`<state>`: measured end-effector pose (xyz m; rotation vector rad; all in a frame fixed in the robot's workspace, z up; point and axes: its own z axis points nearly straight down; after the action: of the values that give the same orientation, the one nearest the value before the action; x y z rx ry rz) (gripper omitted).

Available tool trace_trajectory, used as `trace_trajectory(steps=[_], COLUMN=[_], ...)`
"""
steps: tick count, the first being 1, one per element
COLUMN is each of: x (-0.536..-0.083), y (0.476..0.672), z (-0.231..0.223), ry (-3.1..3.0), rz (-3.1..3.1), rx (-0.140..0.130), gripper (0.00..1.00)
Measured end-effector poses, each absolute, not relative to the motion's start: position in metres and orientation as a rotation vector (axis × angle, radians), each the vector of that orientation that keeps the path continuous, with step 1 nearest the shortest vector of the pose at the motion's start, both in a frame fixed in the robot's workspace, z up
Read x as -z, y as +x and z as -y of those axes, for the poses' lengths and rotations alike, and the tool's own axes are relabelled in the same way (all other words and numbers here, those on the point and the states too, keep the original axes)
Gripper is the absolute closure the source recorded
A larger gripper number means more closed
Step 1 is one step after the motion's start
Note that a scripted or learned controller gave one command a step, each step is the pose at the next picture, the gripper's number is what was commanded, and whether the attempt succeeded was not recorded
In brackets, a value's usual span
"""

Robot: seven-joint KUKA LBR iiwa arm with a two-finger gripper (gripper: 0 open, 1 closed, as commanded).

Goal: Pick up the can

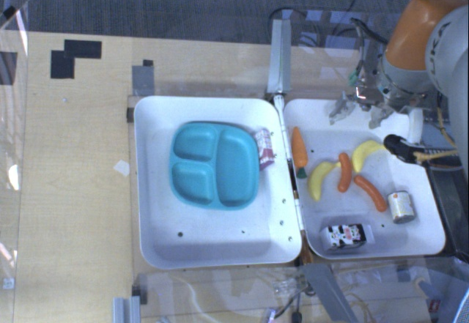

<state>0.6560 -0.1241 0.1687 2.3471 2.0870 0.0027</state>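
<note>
Claw (357, 113): upper right of frame, over the top end of the right bin (316, 124), fingers spread wide, nothing between them. Height above the bin floor hard to judge from this slant.

Just below the claw, mid-bin: one banana (366, 153), a second banana (319, 179) lower left of it, two sausages (344, 172) (370, 193) between and beside them. Carrot (298, 149) against the bin's left wall.

Can (400, 206): lower right of the right bin, lying on its side by the look of it, just past the end of the lower sausage. Close to it, possibly touching; can't tell. Well apart from the claw.

Small black-and-white box (346, 235) at the bottom edge of the same bin, left of the can.

Left bin (157, 226), centre of frame: blue divided plate (216, 165), small packet (264, 147) at its right rim. Pale counter (73, 168) beyond, to the left.

Progress, as a judgement: early. No grasp and no contact made. Left to do: travel toward the frame's lower right, line up over the can, descend, close, lift. Likely snags: sausage crowding one side, can rolling.
</note>
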Motion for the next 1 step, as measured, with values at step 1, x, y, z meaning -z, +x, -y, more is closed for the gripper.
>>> trace_trajectory(steps=[1], x=[-0.087], y=[0.6692], z=[0.0863], ry=[2.614], rz=[-1.745], rx=[0.002], gripper=[0.0])
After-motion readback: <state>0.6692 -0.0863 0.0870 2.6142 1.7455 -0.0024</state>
